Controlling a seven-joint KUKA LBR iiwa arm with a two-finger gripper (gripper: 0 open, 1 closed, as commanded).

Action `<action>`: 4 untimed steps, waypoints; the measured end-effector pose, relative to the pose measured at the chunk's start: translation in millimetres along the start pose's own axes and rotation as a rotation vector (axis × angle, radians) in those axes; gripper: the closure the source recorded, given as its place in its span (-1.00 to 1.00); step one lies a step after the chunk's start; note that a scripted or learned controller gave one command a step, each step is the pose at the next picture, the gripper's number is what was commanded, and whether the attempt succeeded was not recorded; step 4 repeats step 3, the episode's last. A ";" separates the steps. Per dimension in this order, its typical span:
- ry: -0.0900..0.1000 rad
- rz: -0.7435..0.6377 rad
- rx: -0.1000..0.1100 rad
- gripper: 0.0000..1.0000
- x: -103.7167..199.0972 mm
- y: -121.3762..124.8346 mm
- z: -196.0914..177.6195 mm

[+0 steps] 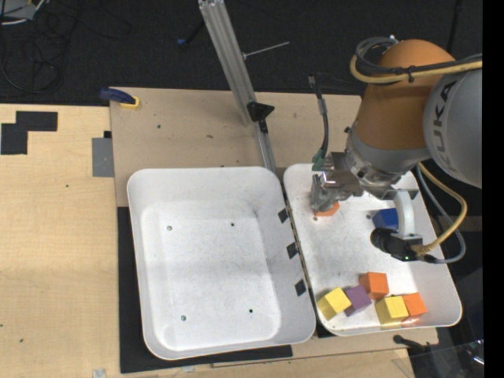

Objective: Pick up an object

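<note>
My gripper is low over the far left part of the right bin. A small orange piece peeks out right at its tip, touching or just under it. A blue object lies to the gripper's right, partly behind a cable. At the bin's near end sit an orange cube, a yellow cube, a purple block, another yellow cube and another orange cube.
The left bin lies beside the right one, joined by black clips. An aluminium rail slants up behind the bins. The arm's orange band and black cables overhang the right bin's far side.
</note>
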State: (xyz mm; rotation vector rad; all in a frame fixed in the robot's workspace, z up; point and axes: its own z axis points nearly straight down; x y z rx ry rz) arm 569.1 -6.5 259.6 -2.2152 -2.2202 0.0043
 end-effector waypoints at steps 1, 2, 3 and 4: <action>0.000 -0.001 0.001 1.00 43.2 -15.9 21.0; 0.000 -0.001 0.001 1.00 87.2 -40.7 18.0; -0.002 0.007 -0.002 -1.00 83.4 -39.6 17.9; -0.002 0.007 -0.002 -1.00 83.4 -39.6 17.9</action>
